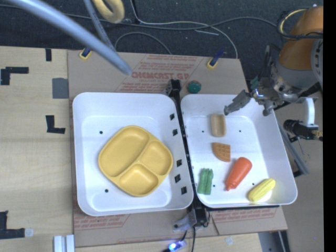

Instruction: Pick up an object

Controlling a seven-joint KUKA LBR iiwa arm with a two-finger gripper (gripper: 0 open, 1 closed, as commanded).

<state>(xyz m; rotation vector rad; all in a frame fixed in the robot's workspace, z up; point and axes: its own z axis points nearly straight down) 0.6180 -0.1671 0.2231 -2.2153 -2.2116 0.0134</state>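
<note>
Seen from above at a slant, two shallow white bins sit side by side on a bench. The left bin (84, 140) holds a yellow divided plate (135, 160) near its middle. The right bin (273, 140) holds five toy foods: a tan bread roll (218, 125) toward its far edge, an orange waffle wedge (222, 151) just below it, a carrot (238, 172) near the centre, a green vegetable (205, 181) by the near-left corner, and a yellow corn cob (261, 189) at the near-right corner. The gripper (247, 101) hovers over the right bin's far edge, grasping nothing; whether its jaws are apart cannot be told.
</note>
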